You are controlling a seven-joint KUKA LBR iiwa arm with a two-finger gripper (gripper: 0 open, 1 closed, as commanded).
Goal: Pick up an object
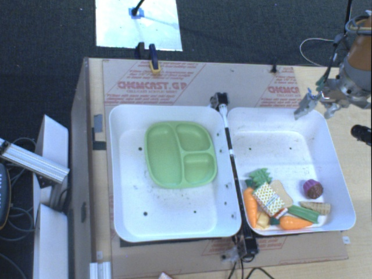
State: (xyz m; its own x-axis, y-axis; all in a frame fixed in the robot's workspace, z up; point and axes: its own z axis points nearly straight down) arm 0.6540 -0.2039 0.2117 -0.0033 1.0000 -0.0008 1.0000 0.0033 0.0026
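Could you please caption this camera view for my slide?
Open gripper above right bin's far corner; toy foods piled near; green tray in left bin.

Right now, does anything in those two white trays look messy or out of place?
A little. The toy food lies in a jumble in the near corner of the right bin, pieces overlapping, with a purple piece apart. The green plate in the left bin sits slightly askew. Nothing looks broken.

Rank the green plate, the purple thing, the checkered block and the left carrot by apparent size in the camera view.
1. Green plate, by far the largest.
2. Left carrot and checkered block: too alike to rank; other toys partly cover the carrot.
3. Purple thing, the smallest.
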